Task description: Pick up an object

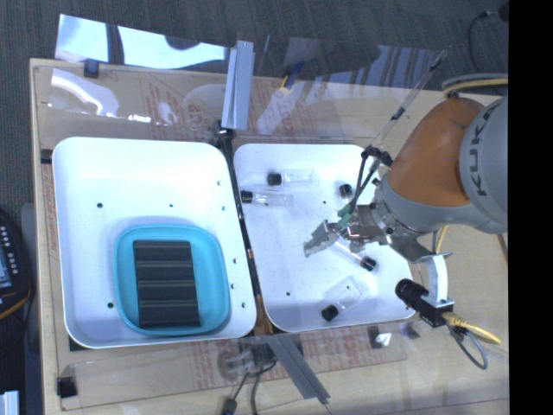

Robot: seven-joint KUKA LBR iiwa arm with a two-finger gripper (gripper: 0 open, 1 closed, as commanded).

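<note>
Vials of clear plastic with black caps lie scattered in the right bin [259,305]. 1 vial [292,178] lies at the upper centre of the frame, a 2nd vial [268,199] just below and left of it, and a 3rd vial [344,297] near the bin's lower edge, right of centre. A 4th, partly hidden vial [359,258] lies just beside my gripper [321,241], which sits low over the middle of the right bin. Whether my claw is spread or closed cannot be read from this view, and no object is visibly between its tips.

Handling judgement: each vial looks light, rigid and smooth, and therefore likely to roll or slip. Take hold across the clear barrel near mid-length, closing square to the long axis. Avoid the cap end, which could pivot out.

A blue tray [173,284] with a dark ribbed insert occupies the left bin [78,171], at the lower left of the frame.
</note>
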